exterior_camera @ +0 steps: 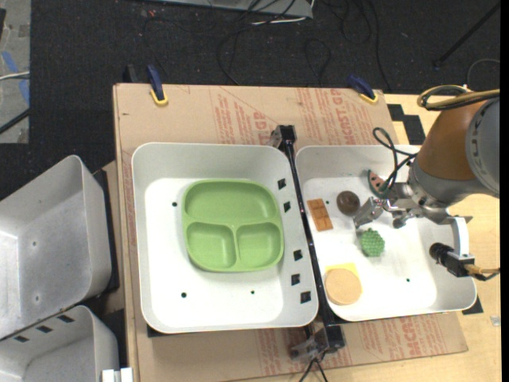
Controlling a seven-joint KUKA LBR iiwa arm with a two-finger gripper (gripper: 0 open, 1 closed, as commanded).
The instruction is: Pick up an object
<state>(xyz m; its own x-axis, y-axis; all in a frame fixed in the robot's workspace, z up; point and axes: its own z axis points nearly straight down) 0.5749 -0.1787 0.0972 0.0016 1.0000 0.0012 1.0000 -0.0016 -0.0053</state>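
Gripper (380, 215) low in the right white bin (453, 301) — fingers spread, gripping nothing
Bumpy green ball (371, 243) just below; round tan disc (343, 285) nearer the front rim

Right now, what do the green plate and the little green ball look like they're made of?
The green plate looks like molded plastic: one even pale green, smooth, with rounded dividers and a soft sheen. The green ball looks like rubber or soft plastic, its surface covered in small bumps, though it is too small to be sure.
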